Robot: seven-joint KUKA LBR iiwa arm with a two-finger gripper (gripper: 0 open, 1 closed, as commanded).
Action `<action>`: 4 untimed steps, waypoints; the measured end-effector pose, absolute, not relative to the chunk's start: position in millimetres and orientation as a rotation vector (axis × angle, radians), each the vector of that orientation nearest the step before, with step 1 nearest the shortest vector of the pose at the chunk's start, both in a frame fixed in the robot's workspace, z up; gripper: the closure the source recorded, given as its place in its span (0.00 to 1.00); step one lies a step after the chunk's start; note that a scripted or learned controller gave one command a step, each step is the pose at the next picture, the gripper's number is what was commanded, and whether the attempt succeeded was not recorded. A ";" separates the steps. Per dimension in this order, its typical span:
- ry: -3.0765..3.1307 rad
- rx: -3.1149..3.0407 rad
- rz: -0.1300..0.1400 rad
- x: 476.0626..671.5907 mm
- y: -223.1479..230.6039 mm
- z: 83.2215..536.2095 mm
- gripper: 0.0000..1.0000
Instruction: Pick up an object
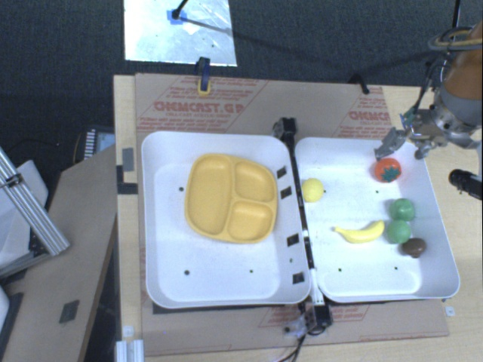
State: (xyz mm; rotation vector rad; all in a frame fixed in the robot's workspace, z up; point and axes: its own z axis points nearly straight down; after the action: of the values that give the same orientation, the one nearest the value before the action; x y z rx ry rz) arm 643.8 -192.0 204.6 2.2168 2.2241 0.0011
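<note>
My gripper (401,150) hangs over the far right corner of the right bin (355,277), fingers open and spread with nothing between them. A red tomato with a green top (387,170) lies just in front of the fingertips, apart from them. Further down the right bin lie a yellow lemon (312,191), a banana (360,232), two green round fruits (402,208) (398,231) and a small brown piece (413,247).
The left bin (166,277) holds a yellow divided plate (230,198). A black hinge strip (296,202) runs between the bins. Cardboard (226,104) lies under both. A shiny sheet (179,21) sits at the back.
</note>
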 end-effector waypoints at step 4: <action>2.224 2.211 0.005 650.1 -192.2 149.9 1.00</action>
State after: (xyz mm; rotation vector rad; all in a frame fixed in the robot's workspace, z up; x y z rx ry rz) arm 650.1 -192.2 149.9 2.2115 2.2238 0.0053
